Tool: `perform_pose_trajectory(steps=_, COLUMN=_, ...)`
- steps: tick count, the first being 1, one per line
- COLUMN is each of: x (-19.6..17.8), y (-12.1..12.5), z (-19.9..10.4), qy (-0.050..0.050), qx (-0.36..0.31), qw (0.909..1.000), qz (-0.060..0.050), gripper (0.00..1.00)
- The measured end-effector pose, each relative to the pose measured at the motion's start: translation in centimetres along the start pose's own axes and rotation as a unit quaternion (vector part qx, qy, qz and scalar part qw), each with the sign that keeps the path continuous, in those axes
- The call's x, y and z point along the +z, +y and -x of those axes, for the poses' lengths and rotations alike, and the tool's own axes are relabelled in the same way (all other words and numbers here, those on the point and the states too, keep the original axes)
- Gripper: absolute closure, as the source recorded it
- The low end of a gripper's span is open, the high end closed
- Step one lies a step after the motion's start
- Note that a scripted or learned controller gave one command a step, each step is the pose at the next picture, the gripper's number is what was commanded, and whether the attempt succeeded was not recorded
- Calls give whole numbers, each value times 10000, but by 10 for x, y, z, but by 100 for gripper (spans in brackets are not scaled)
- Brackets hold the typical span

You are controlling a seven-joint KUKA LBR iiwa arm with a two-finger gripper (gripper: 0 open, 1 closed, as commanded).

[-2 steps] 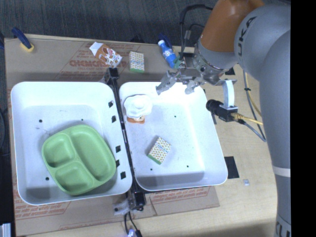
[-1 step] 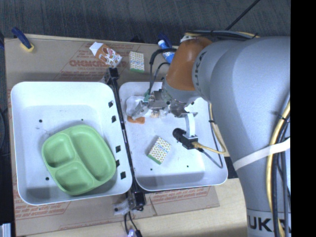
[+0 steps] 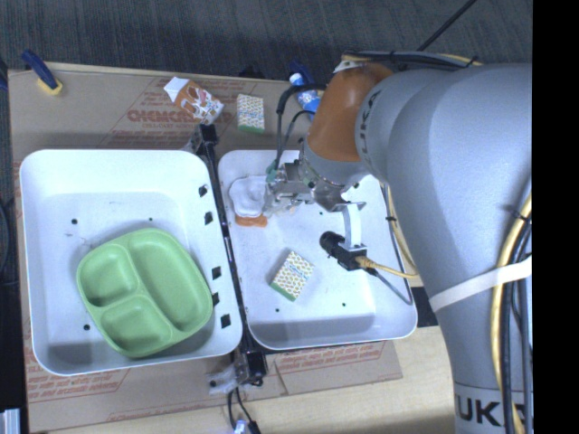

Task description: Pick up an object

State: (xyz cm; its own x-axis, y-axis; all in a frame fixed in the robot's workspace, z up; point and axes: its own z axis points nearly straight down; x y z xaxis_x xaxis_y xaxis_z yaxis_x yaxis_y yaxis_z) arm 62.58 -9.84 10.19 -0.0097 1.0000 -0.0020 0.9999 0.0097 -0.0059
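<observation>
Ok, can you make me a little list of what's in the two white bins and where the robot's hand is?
left bin: green plate with three sections
right bin: patterned packet, clear cup, orange piece below the cup
hand: over the right bin's top, right beside the cup
arm: comes in from the right

The gripper [image 3: 258, 191] is reaching into the right bin [image 3: 389, 319] over a clear cup [image 3: 246, 194], near a patterned sponge [image 3: 292, 275].
</observation>
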Motion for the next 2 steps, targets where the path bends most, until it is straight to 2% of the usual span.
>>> perform_pose_trajectory(steps=1, x=0, y=0, z=0, qy=-2, qx=-1, qw=10000, qz=0, gripper=0)
perform_pose_trajectory(steps=2, x=-10, y=0, z=0, qy=-6, qx=-12, qw=10000, qz=-5, gripper=100)
